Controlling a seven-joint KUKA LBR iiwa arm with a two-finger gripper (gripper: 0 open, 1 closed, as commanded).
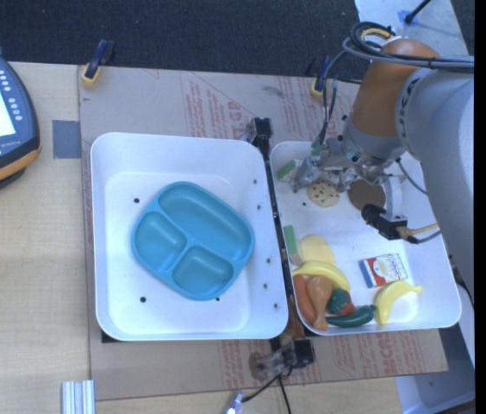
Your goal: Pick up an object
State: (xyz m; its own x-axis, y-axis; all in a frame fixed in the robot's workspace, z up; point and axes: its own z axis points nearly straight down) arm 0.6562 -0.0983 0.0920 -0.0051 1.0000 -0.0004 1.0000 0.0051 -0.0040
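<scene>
We see the gripper [320, 172] low in the right bin [433, 317], just above a round cookie [322, 194] near the bin's far end, but we cannot tell its state. The left bin [109, 231] holds a blue divided tray [193, 240].

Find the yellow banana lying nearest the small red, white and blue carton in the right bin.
The banana by the bin's right edge, directly below the carton. The other banana lies further left, beside the carrot.
</scene>
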